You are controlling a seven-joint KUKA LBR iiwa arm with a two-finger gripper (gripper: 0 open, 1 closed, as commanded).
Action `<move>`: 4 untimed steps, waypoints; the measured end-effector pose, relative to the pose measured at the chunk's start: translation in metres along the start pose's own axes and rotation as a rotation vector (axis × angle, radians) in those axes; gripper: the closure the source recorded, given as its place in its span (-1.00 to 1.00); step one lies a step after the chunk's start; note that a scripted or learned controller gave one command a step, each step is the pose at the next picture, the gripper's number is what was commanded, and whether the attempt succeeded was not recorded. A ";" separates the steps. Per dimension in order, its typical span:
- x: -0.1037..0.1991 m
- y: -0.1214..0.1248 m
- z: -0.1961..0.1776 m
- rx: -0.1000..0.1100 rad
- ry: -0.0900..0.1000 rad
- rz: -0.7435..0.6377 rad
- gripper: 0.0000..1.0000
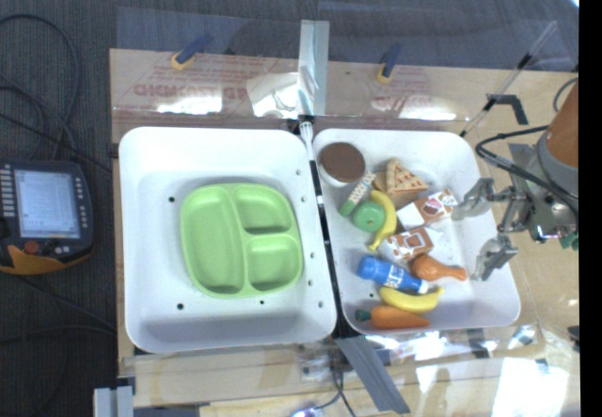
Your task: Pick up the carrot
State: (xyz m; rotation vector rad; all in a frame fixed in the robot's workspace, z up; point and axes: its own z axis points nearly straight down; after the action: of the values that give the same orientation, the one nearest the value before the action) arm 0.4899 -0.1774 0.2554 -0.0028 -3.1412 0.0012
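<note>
Bins first: two shallow white plastic bins sit side by side on the bench, the left bin (150, 208) filling the middle left of the frame and the right bin (470, 147) the middle right. One lime-green divided plate (243, 238) with three compartments lies flat in the left bin.

The right bin holds a jumble of toy food. One orange plastic carrot (399, 317) lies on its side at the bin's lower edge, just under a yellow toy banana (410, 300), of which I count two; the second banana (386, 222) curls round a green round toy (369, 215) nearer the centre. One blue bottle-shaped toy (380, 270) lies touching the lower banana. One brown round disc (341, 161) sits in the upper left corner of that bin, one waffle-patterned wedge (404, 180) beside it, and one orange drumstick-like toy (436, 268) towards the right. Two small printed cartons (411, 243) lie among them.

The two-finger metal gripper (485, 227) reaches in from the right edge of the frame, over the right side of the right bin. Its fingers are spread apart with nothing between them, well apart from the carrot. One grey handheld control pendant (42, 213) rests at the far left.
</note>
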 end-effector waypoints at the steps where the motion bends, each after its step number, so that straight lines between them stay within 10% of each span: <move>1: 0.003 0.023 0.137 0.000 -0.004 -0.305 -1.00; 2: -0.014 0.016 0.166 -0.002 0.000 -0.299 -1.00; 3: -0.018 0.016 0.156 0.004 -0.010 -0.301 1.00; 4: -0.042 0.082 0.078 0.002 -0.008 -0.477 1.00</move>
State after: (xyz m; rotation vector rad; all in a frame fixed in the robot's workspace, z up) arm 0.5321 -0.0960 0.1775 0.7410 -3.0604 0.0043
